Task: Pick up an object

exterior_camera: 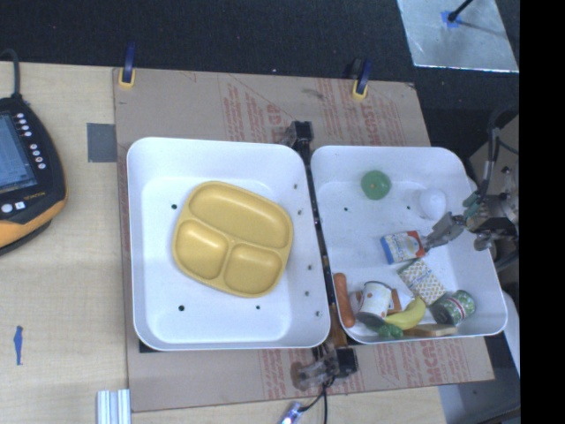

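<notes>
Objects for picking lie clustered in the right bin [328, 237]: a green ball [375, 184], a blue-and-red packet [402, 246], a banana [408, 315] and a tape roll [455, 306]. The gripper [444, 230] hovers at that bin's right side beside the packet, holding nothing; whether it is spread or closed cannot be told, so the approach step is judged in hand, and descent onto one item comes next. The left bin [146, 237] holds a yellow divided tray [232, 238]; both bins rest on cardboard [221, 104] clamped to a wooden bench [62, 325], with dark floor beyond.
</notes>
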`<state>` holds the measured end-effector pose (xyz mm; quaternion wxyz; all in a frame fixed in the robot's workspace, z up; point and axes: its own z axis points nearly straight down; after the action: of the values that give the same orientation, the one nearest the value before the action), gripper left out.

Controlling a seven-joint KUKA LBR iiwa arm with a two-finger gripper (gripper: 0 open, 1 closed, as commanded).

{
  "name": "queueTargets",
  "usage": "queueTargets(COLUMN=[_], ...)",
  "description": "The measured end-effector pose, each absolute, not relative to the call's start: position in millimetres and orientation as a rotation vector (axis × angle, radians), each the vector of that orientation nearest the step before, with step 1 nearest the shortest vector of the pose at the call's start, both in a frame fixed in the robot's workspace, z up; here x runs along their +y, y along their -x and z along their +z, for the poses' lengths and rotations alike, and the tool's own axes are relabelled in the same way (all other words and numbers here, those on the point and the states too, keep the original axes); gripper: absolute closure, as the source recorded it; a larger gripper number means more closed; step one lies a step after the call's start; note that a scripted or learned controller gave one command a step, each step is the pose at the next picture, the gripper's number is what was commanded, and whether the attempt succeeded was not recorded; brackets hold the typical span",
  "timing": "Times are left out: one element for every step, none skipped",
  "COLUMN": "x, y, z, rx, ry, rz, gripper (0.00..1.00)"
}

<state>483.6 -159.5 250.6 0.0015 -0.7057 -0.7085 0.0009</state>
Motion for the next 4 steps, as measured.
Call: queueTargets(x=[-134.7, -148.6, -149.8, -154.9], y=[-527.9, -551.5, -552.5, -515.2], z=[187.2, 94.6, 106.2, 146.3], rx=[-2.225, -2.23, -2.234, -2.224], ry=[2.212, 2.219, 2.218, 2.213], rz=[0.007, 0.001, 0.002, 0.005], gripper=[0.0, 0.0, 1.0, 1.0])
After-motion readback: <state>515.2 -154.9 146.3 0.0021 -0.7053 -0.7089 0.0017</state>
